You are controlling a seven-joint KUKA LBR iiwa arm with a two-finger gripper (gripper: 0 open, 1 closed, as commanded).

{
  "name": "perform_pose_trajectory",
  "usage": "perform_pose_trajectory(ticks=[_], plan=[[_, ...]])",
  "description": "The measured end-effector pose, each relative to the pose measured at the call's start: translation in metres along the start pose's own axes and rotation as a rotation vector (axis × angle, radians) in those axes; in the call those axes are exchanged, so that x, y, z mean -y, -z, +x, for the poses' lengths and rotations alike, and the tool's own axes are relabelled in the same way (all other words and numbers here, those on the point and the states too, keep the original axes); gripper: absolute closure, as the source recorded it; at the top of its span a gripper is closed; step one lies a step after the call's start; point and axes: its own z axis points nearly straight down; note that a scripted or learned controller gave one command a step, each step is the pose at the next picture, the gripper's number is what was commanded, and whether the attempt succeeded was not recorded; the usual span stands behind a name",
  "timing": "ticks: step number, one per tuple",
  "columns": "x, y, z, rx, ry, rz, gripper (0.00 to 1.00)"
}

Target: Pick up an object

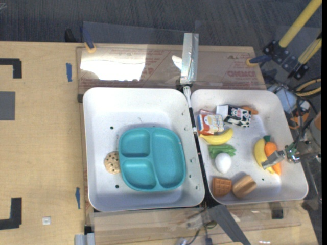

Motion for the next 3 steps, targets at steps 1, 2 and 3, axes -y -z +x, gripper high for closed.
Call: perform_pose_trajectory(ticks=[1,2,3], plan=[[-0.002,0.124,-0.002,0.009,-0.105,-0.012,0.0],[-0.013,0.045,0.078,0.0,-0.439,0.002,0.0],[-0.016,0.07,0.05,0.005,-0.549,-0.005,0.0]])
